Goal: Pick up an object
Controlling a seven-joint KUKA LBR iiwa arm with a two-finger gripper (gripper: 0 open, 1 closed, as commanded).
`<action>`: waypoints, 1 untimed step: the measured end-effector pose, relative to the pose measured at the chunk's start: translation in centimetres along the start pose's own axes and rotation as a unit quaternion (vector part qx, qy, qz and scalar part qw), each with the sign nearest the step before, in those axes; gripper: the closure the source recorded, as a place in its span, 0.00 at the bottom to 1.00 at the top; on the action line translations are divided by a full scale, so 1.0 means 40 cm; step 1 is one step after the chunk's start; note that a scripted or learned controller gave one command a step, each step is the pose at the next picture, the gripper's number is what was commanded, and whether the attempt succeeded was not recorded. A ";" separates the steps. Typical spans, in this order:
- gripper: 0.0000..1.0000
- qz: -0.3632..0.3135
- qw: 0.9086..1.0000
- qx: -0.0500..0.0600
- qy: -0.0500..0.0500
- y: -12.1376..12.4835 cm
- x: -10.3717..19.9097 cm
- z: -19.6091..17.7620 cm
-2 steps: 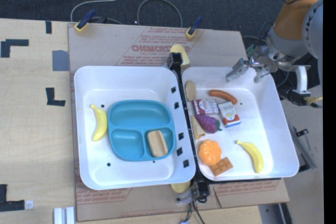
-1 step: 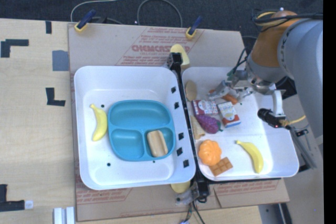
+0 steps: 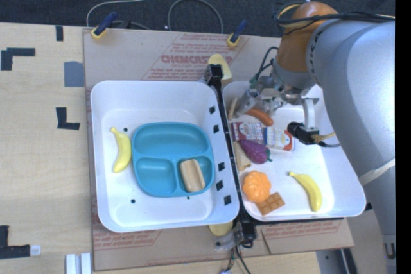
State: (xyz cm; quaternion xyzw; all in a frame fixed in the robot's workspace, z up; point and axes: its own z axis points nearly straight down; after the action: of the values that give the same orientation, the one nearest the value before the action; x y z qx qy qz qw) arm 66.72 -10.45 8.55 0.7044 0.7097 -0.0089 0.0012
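you see the grey arm (image 3: 359, 93) filling the right side of the frame, its orange band (image 3: 302, 35) near the top right, with the wrist bent down over the upper part of the right bin (image 3: 340, 202). the gripper (image 3: 266, 99) hangs at the upper left of that bin, amid dark cabling, and you cannot tell how its tips stand or whether anything is between them, since the wrist hardware hides them.

just below the gripper lies an orange carrot-like piece (image 3: 260, 117), very close to the tips; whether it touches them is unclear. beneath that sits a flat white and red packet (image 3: 264, 135), and a purple eggplant (image 3: 255, 151) lies against its lower edge. lower in the same bin you have an orange fruit (image 3: 256, 186), a brown waffle-like square (image 3: 271, 203) just beside it, and a yellow banana (image 3: 308, 190) toward the lower right, well apart from the gripper.

in the left bin (image 3: 115, 99), centre left of the frame, a blue divided plate (image 3: 164, 151) holds a bread roll (image 3: 191, 175) in its lower right compartment, and a second banana (image 3: 121, 149) lies just left of the plate.
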 end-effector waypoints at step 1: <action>1.00 0.004 1.000 -0.005 0.003 0.001 -0.002 -0.026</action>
State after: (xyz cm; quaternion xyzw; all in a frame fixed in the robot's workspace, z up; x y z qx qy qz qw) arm 66.78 -10.53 9.58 0.7072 0.7070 -0.0031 0.0023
